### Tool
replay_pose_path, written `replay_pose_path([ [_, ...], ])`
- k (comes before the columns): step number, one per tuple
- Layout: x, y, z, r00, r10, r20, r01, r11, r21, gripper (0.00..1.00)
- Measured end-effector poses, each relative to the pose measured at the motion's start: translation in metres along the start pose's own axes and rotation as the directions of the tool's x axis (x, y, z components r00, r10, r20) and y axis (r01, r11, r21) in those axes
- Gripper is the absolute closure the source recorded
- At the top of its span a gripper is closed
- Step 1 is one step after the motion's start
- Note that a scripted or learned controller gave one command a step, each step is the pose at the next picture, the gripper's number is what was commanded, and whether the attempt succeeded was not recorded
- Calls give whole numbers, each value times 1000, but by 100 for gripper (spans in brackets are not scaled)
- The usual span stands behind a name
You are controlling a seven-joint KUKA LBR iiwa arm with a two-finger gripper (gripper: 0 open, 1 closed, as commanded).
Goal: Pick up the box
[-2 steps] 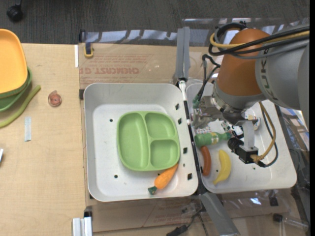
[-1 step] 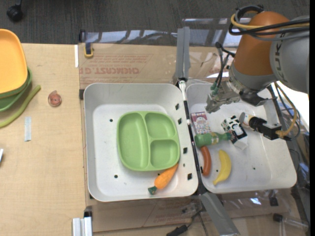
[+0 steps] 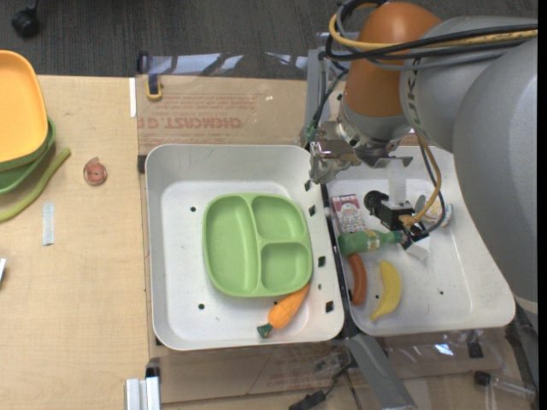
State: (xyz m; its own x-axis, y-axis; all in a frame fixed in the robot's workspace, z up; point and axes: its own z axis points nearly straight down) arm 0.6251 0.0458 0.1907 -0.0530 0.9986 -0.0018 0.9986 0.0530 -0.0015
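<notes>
Small white-and-red cardboard box (image 3: 346, 213): lies flat on the floor of the right-hand shallow white bin (image 3: 466, 267), close against that bin's left wall, toward the far end. Printed face up, red panel on pale card; the print is too small for you to read. It looks light and flat-sided, so I judge it should take a pinch across its narrow width, though the wall beside it leaves little room on that side.

Status: not picked up. The box rests on the bin floor and nothing is lifting it. The gripper (image 3: 322, 167) hangs just past the box's far end in the view, over the rims where the two bins meet. You cannot tell from here whether it is open or closed, nor how high it sits. Left to do, as I judge it: come down over the box, close on it, lift it clear.

Neighbours: a green plastic bottle (image 3: 369, 241) lies just beside the box's near end, possibly touching. Nearer you are a red sausage (image 3: 357, 280) and a yellow banana (image 3: 386, 290). The left-hand white bin (image 3: 162, 254) holds a green divided plate (image 3: 256, 244) and an orange carrot (image 3: 286, 310).
</notes>
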Motion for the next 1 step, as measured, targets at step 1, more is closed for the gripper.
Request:
replay_pose_path([
  [1,1,-42,0,995,-100,-1,100,995,2,100],
])
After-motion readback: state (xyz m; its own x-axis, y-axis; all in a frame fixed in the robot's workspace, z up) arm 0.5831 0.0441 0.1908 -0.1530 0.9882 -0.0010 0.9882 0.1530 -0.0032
